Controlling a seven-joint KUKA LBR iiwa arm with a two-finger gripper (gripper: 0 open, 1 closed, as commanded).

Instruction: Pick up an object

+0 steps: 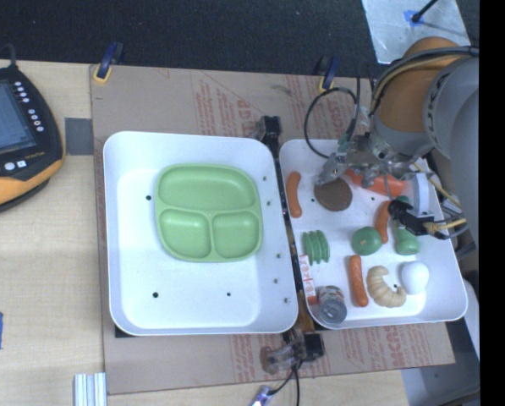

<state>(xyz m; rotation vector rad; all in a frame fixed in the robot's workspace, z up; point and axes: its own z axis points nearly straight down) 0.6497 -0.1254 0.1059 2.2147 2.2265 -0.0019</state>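
Note:
My gripper (338, 166) hangs low over the far end of the right bin (442, 311), with the grey and orange arm coming in from the right. Just in front of it lies a brown round piece (334, 196). An orange piece (372, 178) lies partly under the wrist. Also in this bin are an orange-red sausage (294, 194), a green ridged piece (317, 247), a green ball (367, 241), a second sausage (357, 280), a tan croissant-like piece (386, 287), a white egg (414, 276) and a small can (330, 304).
The left bin (125, 294) holds a green divided plate (209, 211). A pendant with a screen (11, 138) lies at the far left of the bench. Clamps and a cable sit along the gap between the bins.

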